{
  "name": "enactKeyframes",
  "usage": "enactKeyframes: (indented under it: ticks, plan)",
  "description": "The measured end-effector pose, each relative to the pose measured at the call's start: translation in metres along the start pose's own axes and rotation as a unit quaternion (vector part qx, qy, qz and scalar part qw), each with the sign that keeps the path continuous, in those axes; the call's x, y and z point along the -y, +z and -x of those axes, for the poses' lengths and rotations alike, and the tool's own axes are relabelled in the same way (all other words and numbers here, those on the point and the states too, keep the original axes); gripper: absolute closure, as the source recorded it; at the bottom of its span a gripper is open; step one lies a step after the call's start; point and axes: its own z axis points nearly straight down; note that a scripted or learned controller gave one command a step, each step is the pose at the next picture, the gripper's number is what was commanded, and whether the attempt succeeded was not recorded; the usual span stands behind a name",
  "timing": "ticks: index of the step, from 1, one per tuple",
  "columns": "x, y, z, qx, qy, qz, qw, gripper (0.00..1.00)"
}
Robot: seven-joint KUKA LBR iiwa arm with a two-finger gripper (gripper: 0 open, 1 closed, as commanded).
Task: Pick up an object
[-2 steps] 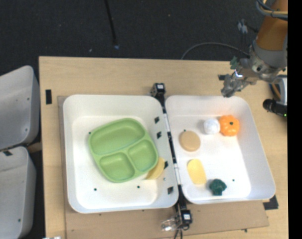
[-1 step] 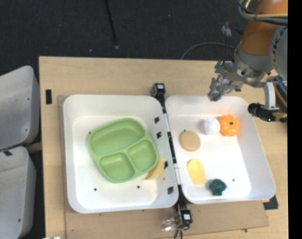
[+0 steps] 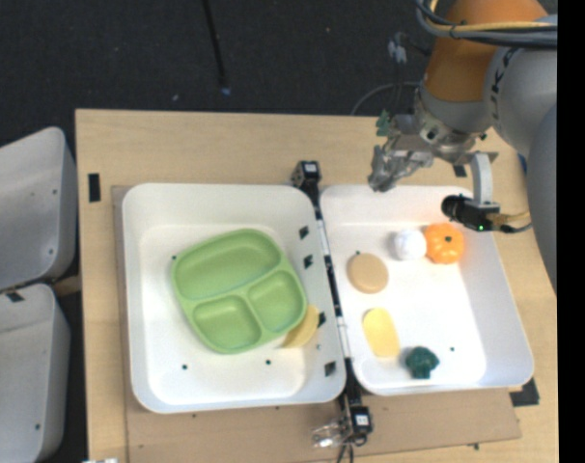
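Right bin (image 3: 495,287) contents, five loose items, all resting on the bin floor:
- Small white ball (image 3: 405,244), rear centre, touching or just beside an orange pumpkin-shaped toy (image 3: 444,244) on its right.
- Tan round disc (image 3: 368,273), cookie-like, lying flat, forward-left of the ball, apart from it.
- Pale yellow oblong piece (image 3: 380,333), lying flat, long axis running roughly front to back, just in front of the disc.
- Dark green lumpy item (image 3: 422,361), broccoli-like, near the front edge, just beside the yellow piece's front right corner.

Left bin (image 3: 143,287): light green three-compartment tray (image 3: 237,289), lying flat and turned at an angle; a yellow banana-like piece (image 3: 303,330) shows at its front right corner, partly hidden.
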Motion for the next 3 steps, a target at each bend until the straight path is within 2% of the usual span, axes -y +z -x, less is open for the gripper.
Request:
enactKeyframes:
  ticks: [1,2,3]
  plan:
    - [0.008,-0.001,-0.061,0.0,0.0,0.0,1.0,1.0]
    - [0.002,0.004,-0.105,0.0,0.001,0.001,1.0,1.0]
    - [0.009,-0.004,-0.161,0.0,0.0,0.001,1.0,1.0]
